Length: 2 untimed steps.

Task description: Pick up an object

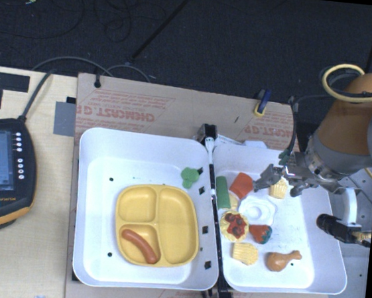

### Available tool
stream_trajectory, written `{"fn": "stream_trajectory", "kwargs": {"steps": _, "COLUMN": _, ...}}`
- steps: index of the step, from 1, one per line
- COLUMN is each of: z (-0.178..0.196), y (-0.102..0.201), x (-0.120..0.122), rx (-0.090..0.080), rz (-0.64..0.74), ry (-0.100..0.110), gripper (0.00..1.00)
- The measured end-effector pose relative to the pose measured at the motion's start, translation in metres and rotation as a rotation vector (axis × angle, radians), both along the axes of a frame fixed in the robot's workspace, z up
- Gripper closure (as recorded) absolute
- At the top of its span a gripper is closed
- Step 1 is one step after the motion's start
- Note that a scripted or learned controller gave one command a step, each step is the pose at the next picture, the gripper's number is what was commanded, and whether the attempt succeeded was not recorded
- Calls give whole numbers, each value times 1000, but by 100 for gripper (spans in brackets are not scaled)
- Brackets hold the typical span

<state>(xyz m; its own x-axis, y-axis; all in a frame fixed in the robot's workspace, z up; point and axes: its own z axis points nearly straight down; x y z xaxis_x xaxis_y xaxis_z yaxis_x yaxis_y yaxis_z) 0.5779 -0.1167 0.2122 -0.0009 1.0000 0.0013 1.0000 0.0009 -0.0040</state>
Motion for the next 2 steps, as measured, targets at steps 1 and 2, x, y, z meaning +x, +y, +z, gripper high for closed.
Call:
{"fn": "stream_trajectory", "kwargs": {"steps": 1, "z": 149, "y": 30, "x": -51, "rx": -1, "rz": 3, "ry": -16, "gripper": 0}}
{"fn": "stream_trajectory", "kwargs": {"steps": 2, "z": 335, "y": 58, "x": -97, "rx": -2, "rz": 3, "ry": -19, "gripper": 0}}
